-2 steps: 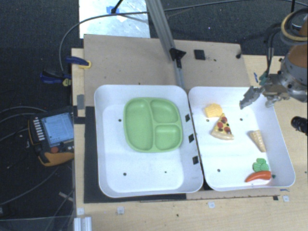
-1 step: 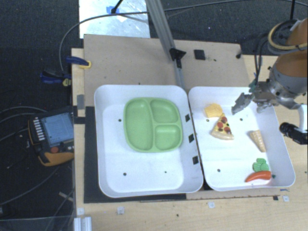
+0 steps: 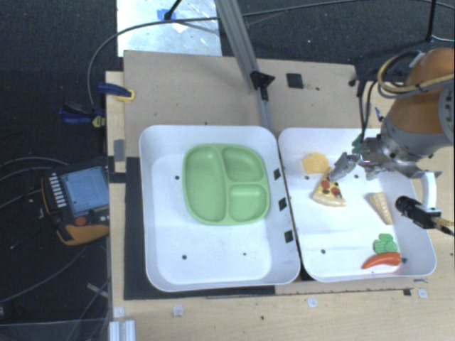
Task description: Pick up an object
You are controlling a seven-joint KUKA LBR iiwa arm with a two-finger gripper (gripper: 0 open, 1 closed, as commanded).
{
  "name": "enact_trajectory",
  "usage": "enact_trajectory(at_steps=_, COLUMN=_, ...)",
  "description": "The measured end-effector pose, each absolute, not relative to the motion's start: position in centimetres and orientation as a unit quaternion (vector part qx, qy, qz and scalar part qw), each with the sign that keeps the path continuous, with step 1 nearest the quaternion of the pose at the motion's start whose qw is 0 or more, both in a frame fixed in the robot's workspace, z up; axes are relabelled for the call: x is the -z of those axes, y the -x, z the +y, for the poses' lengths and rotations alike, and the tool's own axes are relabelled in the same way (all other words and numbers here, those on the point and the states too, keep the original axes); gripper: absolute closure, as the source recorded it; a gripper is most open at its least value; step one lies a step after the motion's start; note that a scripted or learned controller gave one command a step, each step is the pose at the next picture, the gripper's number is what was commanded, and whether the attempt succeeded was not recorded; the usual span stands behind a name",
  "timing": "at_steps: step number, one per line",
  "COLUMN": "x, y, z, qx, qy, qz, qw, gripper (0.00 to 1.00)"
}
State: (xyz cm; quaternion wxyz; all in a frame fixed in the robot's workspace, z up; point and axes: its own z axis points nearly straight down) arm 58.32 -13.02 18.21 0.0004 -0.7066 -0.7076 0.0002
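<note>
Both white bins (image 3: 213, 275) look smooth, slightly glossy plastic. Green divided plate (image 3: 226, 183) matt plastic. Pizza slice (image 3: 328, 192), carrot (image 3: 382, 260) and cone (image 3: 381, 207) look like plastic toys. Bench board (image 3: 199, 84) matt cardboard-brown. Gripper (image 3: 342, 168) fingers dull metal.

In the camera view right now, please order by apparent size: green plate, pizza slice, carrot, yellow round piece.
1. green plate
2. pizza slice and carrot, too alike to rank
3. yellow round piece, smallest
</note>
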Motion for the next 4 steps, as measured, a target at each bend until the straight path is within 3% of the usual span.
enact_trajectory(at_steps=1, x=-13.1, y=-58.7, z=-12.0, qx=-0.0004, qy=0.706, qz=-0.709, qw=0.001, gripper=0.0)
enact_trajectory(at_steps=2, x=-14.5, y=-58.9, z=-12.1, qx=0.0014, qy=0.706, qz=-0.708, qw=-0.002, gripper=1.0)
enact_trajectory(at_steps=4, x=-23.9, y=-58.2, z=-13.2, qx=0.0018, qy=0.707, qz=-0.707, qw=-0.003, gripper=1.0)
